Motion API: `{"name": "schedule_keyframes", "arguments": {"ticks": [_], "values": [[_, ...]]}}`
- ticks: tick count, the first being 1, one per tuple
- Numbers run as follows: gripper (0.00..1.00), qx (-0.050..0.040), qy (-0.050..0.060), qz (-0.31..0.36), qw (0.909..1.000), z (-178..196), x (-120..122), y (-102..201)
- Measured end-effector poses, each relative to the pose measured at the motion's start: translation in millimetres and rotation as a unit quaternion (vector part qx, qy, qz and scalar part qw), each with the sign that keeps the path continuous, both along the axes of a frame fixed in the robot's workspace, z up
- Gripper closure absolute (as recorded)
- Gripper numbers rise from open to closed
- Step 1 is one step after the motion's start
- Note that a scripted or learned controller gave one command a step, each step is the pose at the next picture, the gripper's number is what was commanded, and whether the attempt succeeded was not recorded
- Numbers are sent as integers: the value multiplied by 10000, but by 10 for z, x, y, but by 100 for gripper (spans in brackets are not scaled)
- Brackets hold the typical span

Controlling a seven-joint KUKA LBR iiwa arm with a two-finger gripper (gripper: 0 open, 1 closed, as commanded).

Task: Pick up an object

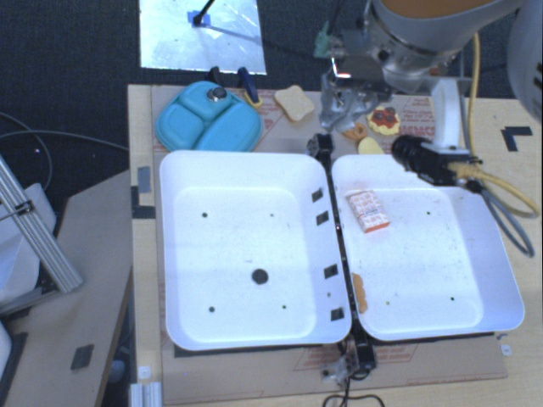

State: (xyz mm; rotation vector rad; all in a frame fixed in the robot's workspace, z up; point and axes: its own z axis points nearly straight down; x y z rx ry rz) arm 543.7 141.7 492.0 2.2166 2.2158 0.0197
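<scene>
1. Hand [344,108] hangs beyond the bins' far edge, above the bench; finger state: cannot tell.
2. Carton [367,210] lies in right bin [492,261], nearer than the hand, slightly right; long axis runs near-far.

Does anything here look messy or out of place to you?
Yes. A slice of toast, a blue dish and some small toy foods lie outside the trays, behind them. A biscuit sits wedged against the right tray's inner wall.

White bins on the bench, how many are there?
2. The left bin sits nearer the blue tray; the right bin lies beside it, holding a small red-and-white box. None seems hidden.
</scene>
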Motion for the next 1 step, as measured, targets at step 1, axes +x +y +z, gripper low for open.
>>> {"name": "schedule_keyframes", "arguments": {"ticks": [1], "values": [[100, -36, 131, 6, 9999, -1823, 330, 216]]}}
